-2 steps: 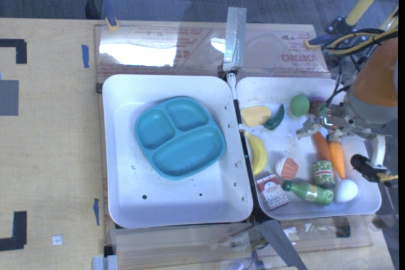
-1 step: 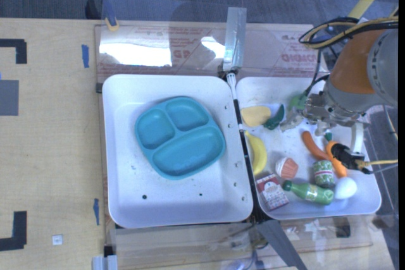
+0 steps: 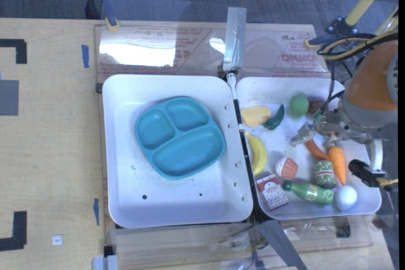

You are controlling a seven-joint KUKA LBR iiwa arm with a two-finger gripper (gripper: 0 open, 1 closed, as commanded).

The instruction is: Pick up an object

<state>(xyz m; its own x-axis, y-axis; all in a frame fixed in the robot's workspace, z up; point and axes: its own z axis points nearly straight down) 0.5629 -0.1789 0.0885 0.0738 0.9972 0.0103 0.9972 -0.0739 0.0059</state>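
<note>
1. Gripper [image 3: 308,133] hangs low over the right bin [image 3: 367,207], coming in from the right edge; its metal fingers [image 3: 302,134] look slightly spread, though the view is too coarse to be sure, and nothing shows between them.
2. No object is held. The nearest candidates are an orange-red piece [image 3: 314,148] just under the fingertips and the carrot [image 3: 338,163] right beside it, with a small printed can [image 3: 324,173] touching the carrot's lower end.
3. Crowding is the main risk: closing here could catch the orange-red piece and the carrot together, or pinch one against the other so both squirt sideways.
4. The carrot tapers and looks smooth, so I judge a grip near its tip would slide off as the arm lifts.
5. A descent slightly off line could push the can into the green bottle [image 3: 309,192] and the white egg [image 3: 346,198], both of which look ready to roll toward the bin wall.
6. The green ball [image 3: 299,104] sits just above the gripper; a sweep that way would likely set it rolling out of reach.
7. Further left, the banana [image 3: 256,152], a yellow piece [image 3: 254,115] and a dark green pepper [image 3: 275,117] lie close to the divider, well clear of the fingers and unlikely to be disturbed.
8. The left bin [image 3: 120,155] holds a blue divided plate [image 3: 180,136], apart from the action.
</note>
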